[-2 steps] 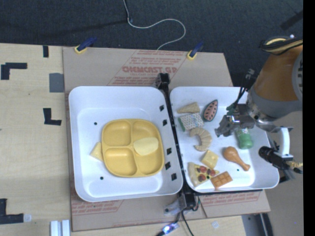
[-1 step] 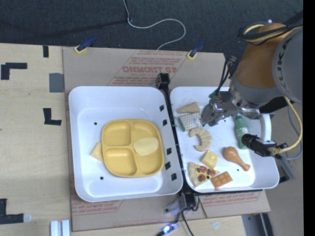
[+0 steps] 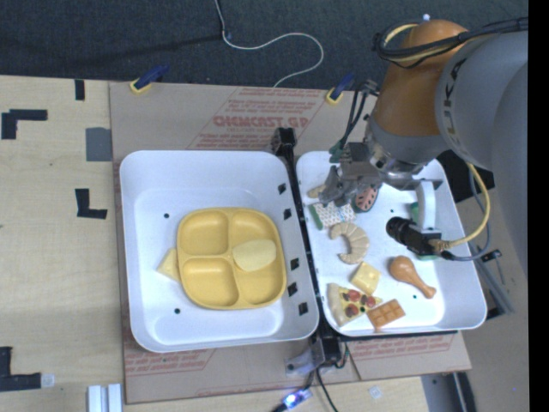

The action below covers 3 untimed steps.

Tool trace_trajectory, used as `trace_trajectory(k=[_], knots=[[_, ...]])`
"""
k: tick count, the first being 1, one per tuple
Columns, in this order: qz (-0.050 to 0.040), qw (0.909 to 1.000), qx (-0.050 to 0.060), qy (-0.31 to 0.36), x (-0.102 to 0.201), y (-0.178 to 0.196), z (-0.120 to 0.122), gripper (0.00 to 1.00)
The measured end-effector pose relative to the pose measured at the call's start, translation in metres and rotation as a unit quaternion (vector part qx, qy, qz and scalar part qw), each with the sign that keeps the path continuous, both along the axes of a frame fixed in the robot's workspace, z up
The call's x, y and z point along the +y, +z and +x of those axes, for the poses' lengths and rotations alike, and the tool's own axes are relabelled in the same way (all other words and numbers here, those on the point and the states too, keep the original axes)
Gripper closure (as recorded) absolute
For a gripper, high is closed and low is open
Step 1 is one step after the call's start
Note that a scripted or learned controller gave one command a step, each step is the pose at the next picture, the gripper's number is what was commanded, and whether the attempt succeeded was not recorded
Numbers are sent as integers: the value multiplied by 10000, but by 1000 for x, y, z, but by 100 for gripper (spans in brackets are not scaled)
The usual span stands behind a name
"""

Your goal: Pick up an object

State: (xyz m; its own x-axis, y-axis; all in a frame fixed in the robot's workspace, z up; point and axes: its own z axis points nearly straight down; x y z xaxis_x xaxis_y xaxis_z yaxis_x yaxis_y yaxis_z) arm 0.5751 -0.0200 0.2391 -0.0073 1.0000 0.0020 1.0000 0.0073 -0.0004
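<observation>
My gripper hangs low over the upper left part of the right bin. Just under and in front of it lie a small speckled pale piece and a green piece. A watermelon slice sits right beside the gripper on its right. Nearer the front lie a croissant, a cheese wedge, a pizza slice, a brown waffle and a chicken drumstick.
The left bin holds a yellow divided plate with a pale yellow slice in its right compartment. A yellow wedge pokes out from under the plate's left side. A black-clipped wall separates the bins.
</observation>
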Motion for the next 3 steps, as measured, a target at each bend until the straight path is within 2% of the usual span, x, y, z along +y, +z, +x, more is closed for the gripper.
trace_trajectory(k=[2,3], knots=[[-10,10000,-5,-12,86,-19,74,100],[-12,10000,0,-29,86,-6,70,100]])
